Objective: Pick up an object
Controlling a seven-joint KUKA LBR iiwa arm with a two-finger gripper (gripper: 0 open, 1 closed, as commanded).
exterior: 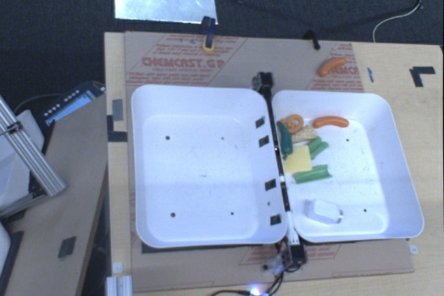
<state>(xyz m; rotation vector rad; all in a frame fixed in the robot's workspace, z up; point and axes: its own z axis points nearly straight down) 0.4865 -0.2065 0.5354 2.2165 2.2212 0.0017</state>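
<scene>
Across the bench (173,52) two white bins sat side by side. At three o'clock, the right bin (395,163) held every loose thing: an orange sausage (330,122) near its twelve o'clock rim, a ring (293,123) at eleven, a yellow block (299,160) and green pieces (313,172) toward nine, a white object (323,211) at six. Another sausage (332,66) lay on the bench beyond. At nine o'clock sat the left bin (201,163).

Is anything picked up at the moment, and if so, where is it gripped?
Nothing is held. The orange sausage, yellow block, green pieces and white object all lie loose in the right bin.
</scene>
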